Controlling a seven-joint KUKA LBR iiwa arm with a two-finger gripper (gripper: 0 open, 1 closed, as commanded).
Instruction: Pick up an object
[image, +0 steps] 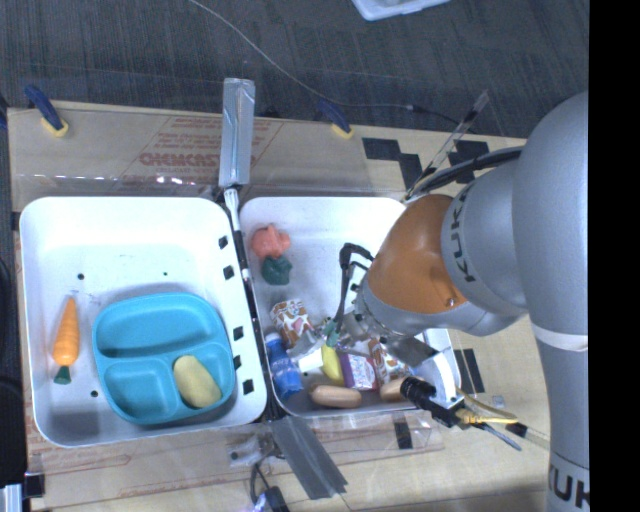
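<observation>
In the camera view the right bin (320, 215) holds a heap of small items along its near side: a patterned packet (290, 318), a blue bottle (283, 368), a yellow piece (331, 362), a purple packet (358, 371) and a tan sausage (336, 396). A pink toy (269, 241) and a green toy (276, 268) lie further back on the left. My gripper (346, 333) is lowered into the heap just above the yellow piece and purple packet, mostly hidden under the orange wrist (420, 265).
The left bin (60, 225) holds a blue divided tray (150, 335) with a yellow potato-like item (197, 381) in one compartment, and a carrot (66, 335) beside it. The grey arm covers the right bin's right side.
</observation>
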